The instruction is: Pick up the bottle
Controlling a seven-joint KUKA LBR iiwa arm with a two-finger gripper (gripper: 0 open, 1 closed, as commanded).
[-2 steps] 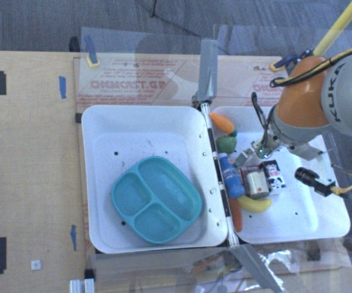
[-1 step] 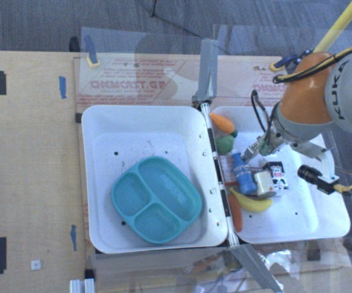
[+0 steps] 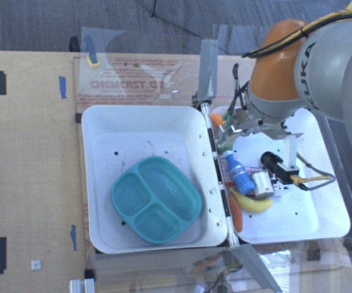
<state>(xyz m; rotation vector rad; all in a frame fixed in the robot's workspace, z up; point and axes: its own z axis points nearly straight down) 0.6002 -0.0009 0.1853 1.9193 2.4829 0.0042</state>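
Observation:
The blue bottle (image 3: pixel 237 174) lies on its side in the right bin (image 3: pixel 322 218), close to the bin's left wall, with its pale cap end pointing toward the back. My gripper (image 3: pixel 229 129) hangs below the orange-banded wrist at the back left of that bin, just behind the bottle's cap end. The arm's bulk hides much of the gripper. Nothing shows between it and the bottle.
A yellow banana (image 3: pixel 252 204) lies just in front of the bottle, with an orange-red carrot-like piece (image 3: pixel 237 217) beside it at the wall. A small orange item (image 3: pixel 217 119) and a green one (image 3: pixel 222 143) sit near the gripper. A teal divided plate (image 3: pixel 156 199) lies in the left bin (image 3: pixel 102 127).

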